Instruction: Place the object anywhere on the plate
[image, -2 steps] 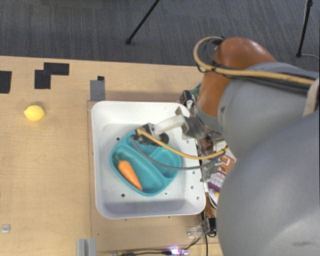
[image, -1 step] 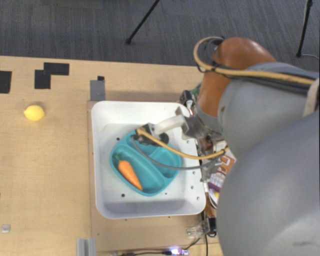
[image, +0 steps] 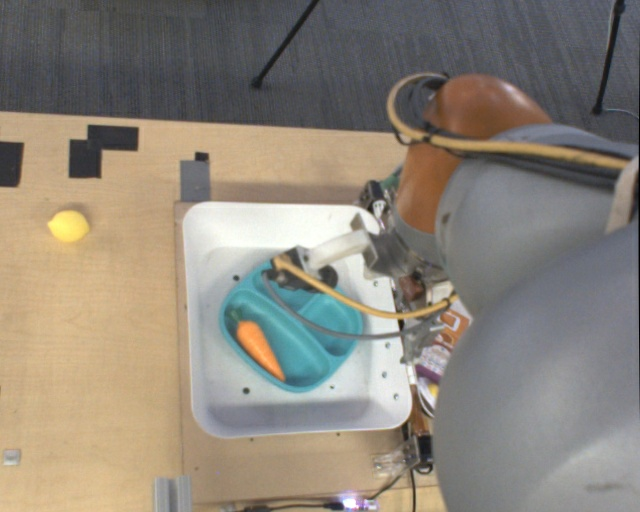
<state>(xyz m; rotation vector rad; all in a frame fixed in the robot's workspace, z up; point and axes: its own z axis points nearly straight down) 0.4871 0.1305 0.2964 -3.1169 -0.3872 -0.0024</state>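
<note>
An orange carrot (image: 259, 347) lies on the teal divided plate (image: 320, 318), in its left compartment, pointing toward the bin's front right. The plate rests in the left white bin (image: 215, 300). My gripper (image: 396, 268) hangs over the bin's right wall, just right of the plate and well away from the carrot. The wrist and the large grey arm hide most of it. Nothing shows between it and the plate.
A yellow lemon (image: 68, 227) sits on the wooden bench far left of the bin. Some colourful packets (image: 447, 338) peek out under the arm in the right bin. The arm covers most of the view's right side.
</note>
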